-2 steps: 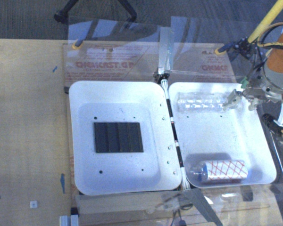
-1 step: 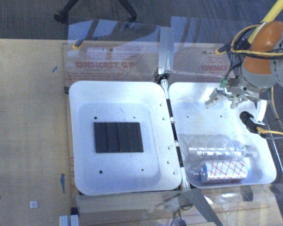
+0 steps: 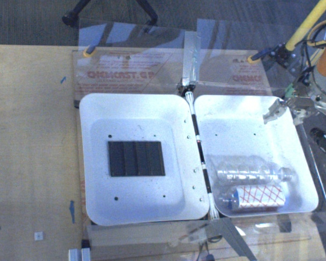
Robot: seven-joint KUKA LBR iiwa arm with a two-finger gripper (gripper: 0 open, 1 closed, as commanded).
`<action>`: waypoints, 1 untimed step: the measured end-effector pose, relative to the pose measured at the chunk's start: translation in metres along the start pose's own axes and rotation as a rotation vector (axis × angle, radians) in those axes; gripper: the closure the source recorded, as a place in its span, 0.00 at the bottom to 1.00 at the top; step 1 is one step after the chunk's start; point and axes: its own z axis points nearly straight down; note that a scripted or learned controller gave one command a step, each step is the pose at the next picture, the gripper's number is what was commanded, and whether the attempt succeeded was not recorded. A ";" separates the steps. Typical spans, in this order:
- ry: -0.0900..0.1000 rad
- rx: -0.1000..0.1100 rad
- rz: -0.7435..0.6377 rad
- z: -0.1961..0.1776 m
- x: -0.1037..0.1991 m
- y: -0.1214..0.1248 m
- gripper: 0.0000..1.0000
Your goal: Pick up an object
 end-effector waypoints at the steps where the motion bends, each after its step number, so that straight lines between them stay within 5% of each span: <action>1: 0.002 0.004 0.144 0.021 0.011 -0.069 0.00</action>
